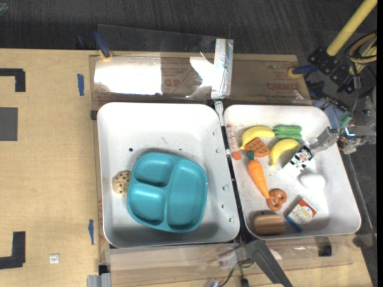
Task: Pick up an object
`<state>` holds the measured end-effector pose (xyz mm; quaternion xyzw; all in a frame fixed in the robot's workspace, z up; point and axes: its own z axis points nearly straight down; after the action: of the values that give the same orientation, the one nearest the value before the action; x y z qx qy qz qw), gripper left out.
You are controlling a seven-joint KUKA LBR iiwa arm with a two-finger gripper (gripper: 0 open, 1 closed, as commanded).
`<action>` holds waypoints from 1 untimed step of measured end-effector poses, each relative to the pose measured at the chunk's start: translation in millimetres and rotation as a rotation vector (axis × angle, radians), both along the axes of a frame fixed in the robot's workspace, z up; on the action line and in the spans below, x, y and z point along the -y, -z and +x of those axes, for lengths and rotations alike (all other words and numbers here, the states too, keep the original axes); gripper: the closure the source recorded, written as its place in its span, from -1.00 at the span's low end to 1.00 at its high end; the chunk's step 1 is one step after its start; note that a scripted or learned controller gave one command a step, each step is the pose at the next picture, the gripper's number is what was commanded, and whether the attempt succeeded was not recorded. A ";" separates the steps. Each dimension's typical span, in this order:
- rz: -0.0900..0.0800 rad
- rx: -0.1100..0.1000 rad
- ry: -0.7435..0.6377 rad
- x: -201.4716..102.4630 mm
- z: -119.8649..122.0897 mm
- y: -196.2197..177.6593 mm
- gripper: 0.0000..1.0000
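Grey pincer [326, 137] of mine hung at right bin's [353, 217] far right rim; spread unclear, nothing visibly gripped. Nearest target: black-white toy [299, 158] just beside, bananas [270, 141], carrot [258, 178] clustered beyond. Teal plate [167, 191], cookie [121, 183] lay in left bin [149, 121], out of the way.

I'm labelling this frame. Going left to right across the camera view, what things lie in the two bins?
Cookie → teal divided plate → carrot → pretzel → small carton.
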<state>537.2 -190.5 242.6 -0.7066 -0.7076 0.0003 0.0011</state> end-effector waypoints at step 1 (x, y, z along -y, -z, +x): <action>-0.002 0.003 0.299 -42.5 15.1 -6.2 -1.00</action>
<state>552.3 -148.1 248.9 -0.8043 -0.5943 -0.0005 -0.0006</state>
